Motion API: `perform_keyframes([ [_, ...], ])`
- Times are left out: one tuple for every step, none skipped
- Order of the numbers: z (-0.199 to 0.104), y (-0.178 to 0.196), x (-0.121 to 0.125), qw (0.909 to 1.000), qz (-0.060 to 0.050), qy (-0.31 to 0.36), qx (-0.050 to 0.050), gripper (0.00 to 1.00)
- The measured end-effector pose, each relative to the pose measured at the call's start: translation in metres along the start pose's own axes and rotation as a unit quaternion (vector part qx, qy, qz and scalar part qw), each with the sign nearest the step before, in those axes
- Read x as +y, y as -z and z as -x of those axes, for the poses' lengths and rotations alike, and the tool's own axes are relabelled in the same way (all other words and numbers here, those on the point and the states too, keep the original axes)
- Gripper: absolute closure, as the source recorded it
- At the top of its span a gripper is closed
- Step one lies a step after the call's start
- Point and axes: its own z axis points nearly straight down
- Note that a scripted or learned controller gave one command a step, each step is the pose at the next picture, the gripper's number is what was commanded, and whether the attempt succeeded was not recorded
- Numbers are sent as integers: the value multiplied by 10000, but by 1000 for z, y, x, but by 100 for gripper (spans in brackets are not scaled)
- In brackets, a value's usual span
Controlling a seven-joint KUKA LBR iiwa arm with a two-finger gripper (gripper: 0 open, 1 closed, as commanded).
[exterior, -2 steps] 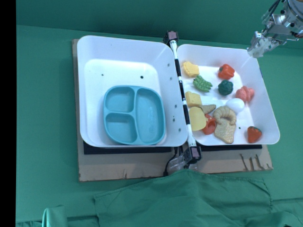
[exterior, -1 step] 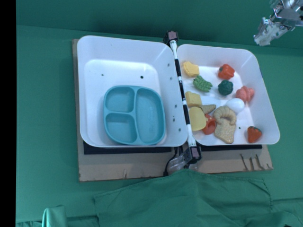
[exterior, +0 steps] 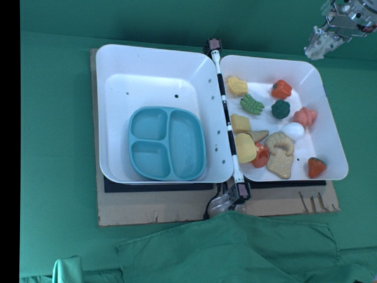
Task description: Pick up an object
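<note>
Toy food pieces (exterior: 280,155), scattered across the white bin (exterior: 306,69) on the view's right: yellow chunk (exterior: 237,86) and green ridged piece (exterior: 252,104) toward the far side, red-orange pepper (exterior: 281,89) and dark green floret (exterior: 280,108) just beside them, pink piece (exterior: 305,117) against the right wall, white egg (exterior: 293,130) touching it. Nearer the front, two more yellow pieces (exterior: 245,148) along the inner wall, and a red berry-like piece (exterior: 316,167) alone in the front corner.

Second white bin (exterior: 118,58) on the left, holding a teal three-compartment plate (exterior: 167,143) flat on its floor. Black-and-white bar (exterior: 227,122) running between the two bins. Both set on a dark mat over a sheet of brown cardboard (exterior: 135,214), all on green cloth (exterior: 59,128), with a rumpled fold of the same cloth (exterior: 235,246) at the front. Green backdrop behind.

Gripper (exterior: 315,46) up at the far right corner, outside the right bin's rim, well apart from every piece, carrying nothing. Open or closed: cannot tell.
</note>
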Motion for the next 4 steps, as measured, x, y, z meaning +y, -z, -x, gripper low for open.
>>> perform_keyframes([
  [0,30,-48,10000,15,-12,9,100],
  [0,27,-55,10000,15,-10,5,100],
  [0,27,-58,10000,15,-8,4,100],
  [0,24,-49,10000,26,-8,-7,100],
])
